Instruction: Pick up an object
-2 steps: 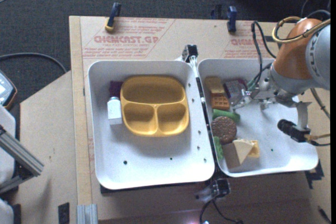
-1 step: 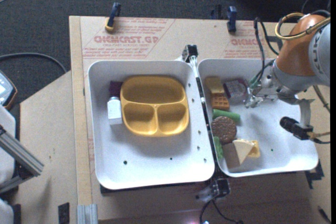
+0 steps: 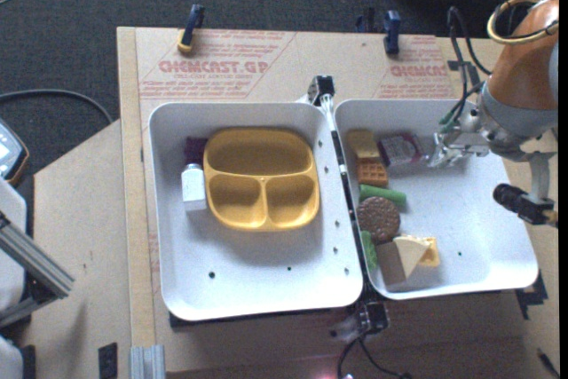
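Observation:
The right bin (image 3: 470, 235) holds several toy foods along its left side: a tan block (image 3: 361, 142), a waffle (image 3: 372, 170), a green pod (image 3: 383, 193), a brown cookie (image 3: 379, 217) and a yellow cheese wedge (image 3: 413, 255). A purple-grey packet (image 3: 399, 149) lies near the bin's back. My gripper (image 3: 443, 151) hangs low over the back right of this bin, just right of the packet. Nothing is visibly held in it.
The left bin (image 3: 257, 271) carries a yellow divided plate (image 3: 262, 177), with a white bottle (image 3: 193, 187) and a dark purple item (image 3: 195, 146) to its left. Bare floor shows in the right bin's middle and front right. Clamps (image 3: 390, 27) stand on the board behind.

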`<control>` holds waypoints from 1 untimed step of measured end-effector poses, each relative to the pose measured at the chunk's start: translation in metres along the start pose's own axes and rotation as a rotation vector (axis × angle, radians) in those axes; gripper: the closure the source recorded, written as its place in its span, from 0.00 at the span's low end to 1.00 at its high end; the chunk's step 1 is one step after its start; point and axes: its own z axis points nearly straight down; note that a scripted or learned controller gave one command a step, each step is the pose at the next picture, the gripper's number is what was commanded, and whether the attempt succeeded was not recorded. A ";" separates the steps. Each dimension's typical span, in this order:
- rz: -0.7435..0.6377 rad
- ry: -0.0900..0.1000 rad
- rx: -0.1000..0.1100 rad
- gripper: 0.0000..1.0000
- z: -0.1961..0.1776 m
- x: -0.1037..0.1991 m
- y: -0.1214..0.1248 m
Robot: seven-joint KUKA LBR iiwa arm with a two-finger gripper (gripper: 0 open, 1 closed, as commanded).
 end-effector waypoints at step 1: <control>0.000 0.000 -0.001 1.00 -0.063 0.000 -0.003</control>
